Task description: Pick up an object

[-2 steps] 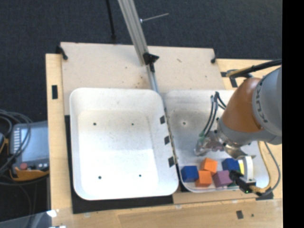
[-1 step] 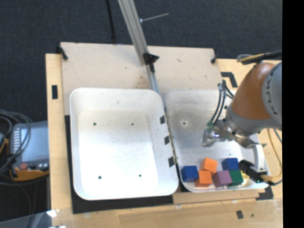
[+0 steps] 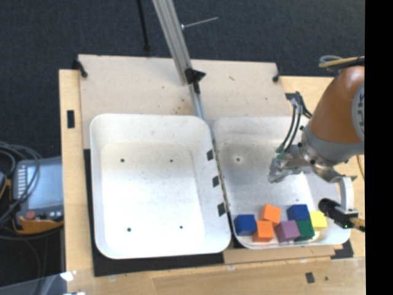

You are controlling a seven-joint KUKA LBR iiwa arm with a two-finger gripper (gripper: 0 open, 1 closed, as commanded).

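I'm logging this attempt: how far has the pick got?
Done: the arm has reached over the right bin, with the tool above bare floor near its middle. In hand: nothing is visible at the tool. Left: the whole pick. The blocks sit clustered along the near wall, among them two blue blocks, two orange blocks, a purple block, a green block and a yellow block, all apart from the tool.
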